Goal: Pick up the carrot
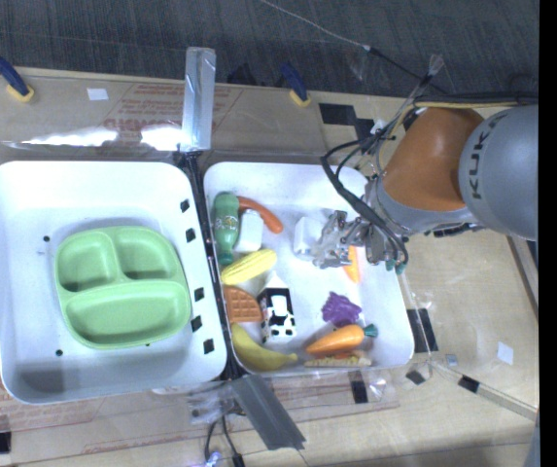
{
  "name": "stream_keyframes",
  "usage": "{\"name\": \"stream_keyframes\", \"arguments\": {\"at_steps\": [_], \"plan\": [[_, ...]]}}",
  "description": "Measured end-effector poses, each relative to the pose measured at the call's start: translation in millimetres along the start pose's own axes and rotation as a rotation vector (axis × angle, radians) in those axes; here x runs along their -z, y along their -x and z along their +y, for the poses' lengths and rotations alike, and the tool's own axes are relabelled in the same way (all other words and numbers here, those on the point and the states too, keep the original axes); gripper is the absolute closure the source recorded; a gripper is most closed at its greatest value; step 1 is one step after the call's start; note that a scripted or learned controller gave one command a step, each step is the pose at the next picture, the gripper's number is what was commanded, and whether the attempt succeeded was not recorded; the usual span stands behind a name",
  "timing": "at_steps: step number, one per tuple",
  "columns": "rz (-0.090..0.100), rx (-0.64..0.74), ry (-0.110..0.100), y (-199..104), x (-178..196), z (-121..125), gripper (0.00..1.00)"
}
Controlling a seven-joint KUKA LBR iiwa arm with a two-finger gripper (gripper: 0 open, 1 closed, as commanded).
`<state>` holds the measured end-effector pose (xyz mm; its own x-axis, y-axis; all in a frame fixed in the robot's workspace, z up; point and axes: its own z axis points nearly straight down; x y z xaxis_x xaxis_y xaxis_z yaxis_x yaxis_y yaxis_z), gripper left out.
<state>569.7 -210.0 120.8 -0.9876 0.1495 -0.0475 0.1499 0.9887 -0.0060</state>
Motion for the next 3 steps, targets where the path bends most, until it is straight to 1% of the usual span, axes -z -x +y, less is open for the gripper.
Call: {"name": "stream_keyframes", "arguments": {"at_steps": [1, 2, 3], "plan": [[0.046, 0.422, 0.017, -41, -27, -5, 1.00], [0.042, 0.195, 0.009, -39, 32, -7, 1.00], [0.047, 0.112, 0.009, -82, 46, -12, 1.00]]}}
